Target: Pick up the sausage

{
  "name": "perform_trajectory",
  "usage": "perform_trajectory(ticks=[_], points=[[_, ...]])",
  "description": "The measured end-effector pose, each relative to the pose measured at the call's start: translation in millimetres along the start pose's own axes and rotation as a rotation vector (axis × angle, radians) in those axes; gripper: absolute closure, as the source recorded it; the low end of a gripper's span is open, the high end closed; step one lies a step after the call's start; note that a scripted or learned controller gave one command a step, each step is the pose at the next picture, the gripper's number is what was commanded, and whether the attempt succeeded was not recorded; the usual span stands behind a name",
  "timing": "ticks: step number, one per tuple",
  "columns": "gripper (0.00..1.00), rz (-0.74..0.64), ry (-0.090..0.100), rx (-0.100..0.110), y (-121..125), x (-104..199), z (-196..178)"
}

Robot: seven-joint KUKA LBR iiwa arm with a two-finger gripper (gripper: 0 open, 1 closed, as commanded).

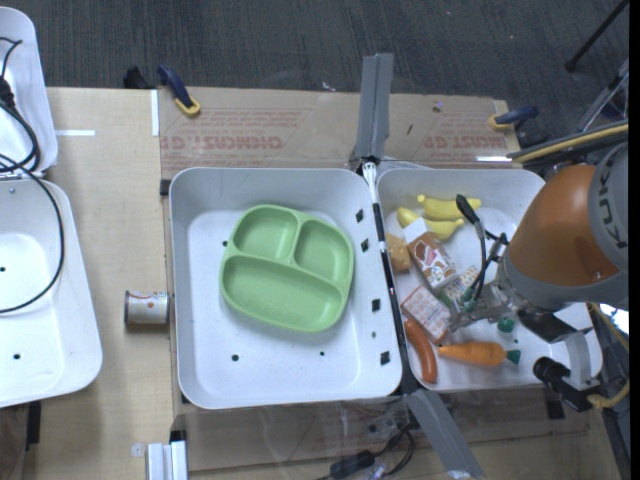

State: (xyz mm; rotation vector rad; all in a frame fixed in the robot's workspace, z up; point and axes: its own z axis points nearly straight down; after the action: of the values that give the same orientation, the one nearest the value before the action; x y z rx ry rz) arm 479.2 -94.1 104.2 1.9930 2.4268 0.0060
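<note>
Hovering claw (478,306) in right bin (530,180), finger state unclear, sausage (421,349) lying beside carrot (477,353)

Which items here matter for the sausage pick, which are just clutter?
Job:
- reddish-brown sausage, lying at the right bin's near-left edge
- gripper, low over the right bin
- right shallow white bin

Lying about:
- green divided plastic plate, in the left bin
- yellow toy bananas
- orange toy carrot
- red-and-white packet
- small metal can, on the bench
</note>
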Motion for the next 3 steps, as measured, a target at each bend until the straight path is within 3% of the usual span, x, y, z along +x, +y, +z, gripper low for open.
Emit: perform_trajectory(ticks=[1,3], points=[[0.0,-0.001,0.001,0.002,-0.5,0.5,0.8],[0.0,0.477,0.0,0.003,-0.9,2.2,9.9]])
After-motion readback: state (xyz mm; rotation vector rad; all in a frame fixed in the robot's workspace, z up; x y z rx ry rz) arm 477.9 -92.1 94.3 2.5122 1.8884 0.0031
